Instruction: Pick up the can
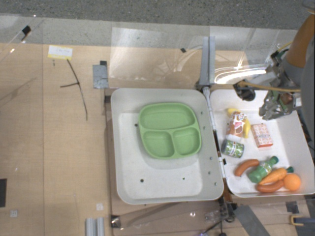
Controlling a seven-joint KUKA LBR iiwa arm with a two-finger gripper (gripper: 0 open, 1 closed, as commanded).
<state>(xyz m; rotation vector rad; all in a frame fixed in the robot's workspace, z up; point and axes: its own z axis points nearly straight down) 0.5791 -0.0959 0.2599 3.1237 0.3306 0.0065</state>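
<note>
Nearest, in the near right corner of the right bin [300, 132]: an orange [292, 182] just beside a carrot [275, 175], with a red sausage [268, 187] under the carrot's near side. Just left of these, a green bottle [261, 170] on its side and a second sausage [245, 167], both tilted.

Slightly farther, by that bin's left wall: the can [232, 148], green, on its side, apart from the gripper and untouched. Right of it and a little farther, a pink box [262, 134] lying flat. Beyond the can, a small carton [237, 123] with a yellow piece [246, 130] touching its right side.

In the left bin [123, 171], a green plate [170, 130] with three compartments, sitting toward the far half.

Farther still, over the far right part of the right bin: the gripper [276, 106], hanging well apart from the can and with nothing seen in its grasp; whether open or closed, cannot tell. Behind it, the grey arm [301, 48] with its orange band, at the right edge.
</note>
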